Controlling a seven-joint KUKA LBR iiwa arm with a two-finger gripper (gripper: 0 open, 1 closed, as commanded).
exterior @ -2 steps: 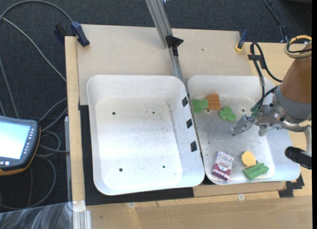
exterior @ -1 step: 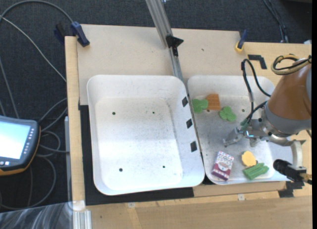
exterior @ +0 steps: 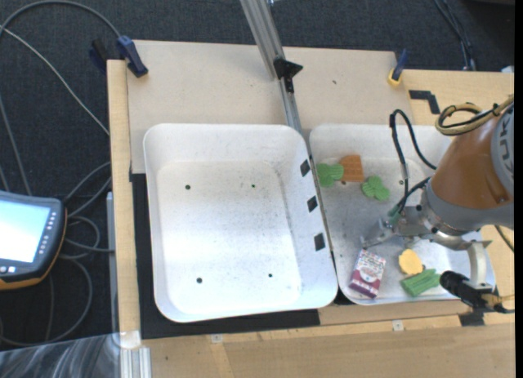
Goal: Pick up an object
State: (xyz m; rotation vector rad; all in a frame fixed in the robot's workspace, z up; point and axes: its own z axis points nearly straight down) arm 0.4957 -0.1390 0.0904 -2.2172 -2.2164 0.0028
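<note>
My arm (exterior: 474, 176) reaches in from the right over the right bin (exterior: 347, 220). The gripper (exterior: 384, 233) hangs low near that bin's middle, just above a maroon and white packet (exterior: 368, 273). A yellow piece (exterior: 410, 262) and a green block (exterior: 421, 283) lie at the bin's front, right of the packet. At the back of the bin an orange-brown block (exterior: 352, 168) sits between two green pieces (exterior: 330, 174) (exterior: 376, 188). Nothing can be seen between the fingers.
The left bin (exterior: 229, 229) sits beside the right one. A slanted metal pole (exterior: 261, 25) runs down to the gap between the bins. Black cables (exterior: 400, 144) loop over the right bin's back. Blue clamps (exterior: 131, 54) grip the bench's far edge.
</note>
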